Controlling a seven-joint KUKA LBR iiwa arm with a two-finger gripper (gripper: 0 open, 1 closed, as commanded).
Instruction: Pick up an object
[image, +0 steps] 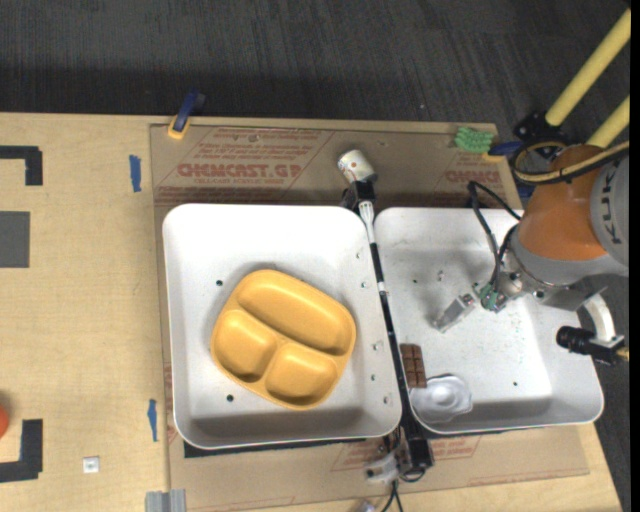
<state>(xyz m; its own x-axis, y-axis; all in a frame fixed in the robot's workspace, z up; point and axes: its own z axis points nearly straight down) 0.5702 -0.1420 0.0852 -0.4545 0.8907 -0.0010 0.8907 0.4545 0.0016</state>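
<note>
A yellow three-compartment tray (284, 337) lies upside down in the middle of the left bin (190, 300), well apart from the arm. In the right bin (570, 390), the gripper (455, 312) hangs low over the bare floor near the middle; whether its jaws are wide or narrow I cannot tell. A clear plastic cup (441, 396) rests in that bin's near-left corner, beside a small brown block (413, 365) on the divider.

red lettering "chemcast gp" is printed on the brown board (240, 165) behind the bins; letters "ku" are seen on the arm (625, 205).
</note>
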